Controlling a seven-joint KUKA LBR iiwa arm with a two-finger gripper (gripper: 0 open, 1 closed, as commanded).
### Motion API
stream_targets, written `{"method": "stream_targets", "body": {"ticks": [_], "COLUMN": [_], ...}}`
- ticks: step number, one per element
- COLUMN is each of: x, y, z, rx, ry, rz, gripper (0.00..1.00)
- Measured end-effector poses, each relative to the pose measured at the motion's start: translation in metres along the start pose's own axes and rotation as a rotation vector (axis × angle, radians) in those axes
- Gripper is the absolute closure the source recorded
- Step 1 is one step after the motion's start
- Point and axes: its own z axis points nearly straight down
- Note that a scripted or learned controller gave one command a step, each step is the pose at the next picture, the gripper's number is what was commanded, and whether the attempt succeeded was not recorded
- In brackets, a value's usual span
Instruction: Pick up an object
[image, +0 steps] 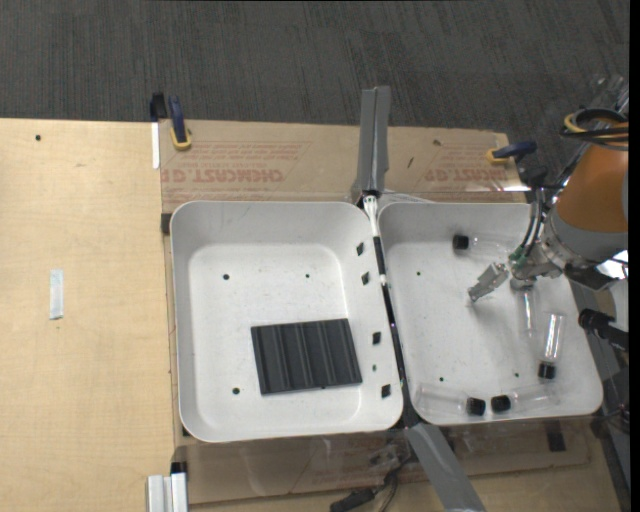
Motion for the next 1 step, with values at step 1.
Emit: {"method": "stream_targets", "body": {"ticks": [1], "x": [0.0089], "y": [-0.0423], "z": [-0.0014], "rx": [-0.005], "ry": [-0.006], "rz": [-0.078], "gripper": [0.0]}}
